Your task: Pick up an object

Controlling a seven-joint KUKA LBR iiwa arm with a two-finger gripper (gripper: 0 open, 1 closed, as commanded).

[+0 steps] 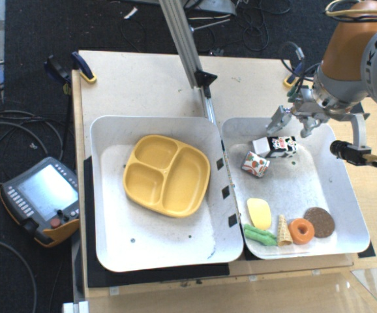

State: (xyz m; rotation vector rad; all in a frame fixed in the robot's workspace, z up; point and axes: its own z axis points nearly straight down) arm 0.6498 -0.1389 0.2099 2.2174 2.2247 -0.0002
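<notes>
While spread wide above the small carton (281, 145), gripper (293, 122) holding nothing, carton beside strawberry-print box (256, 163).

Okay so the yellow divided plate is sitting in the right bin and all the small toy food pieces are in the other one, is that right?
Not quite. The yellow three-compartment plastic plate lies in the left white bin, as the camera view shows. The small toy food pieces, such as the orange ring and the green pea pod, are in the other one, the right white bin.
</notes>
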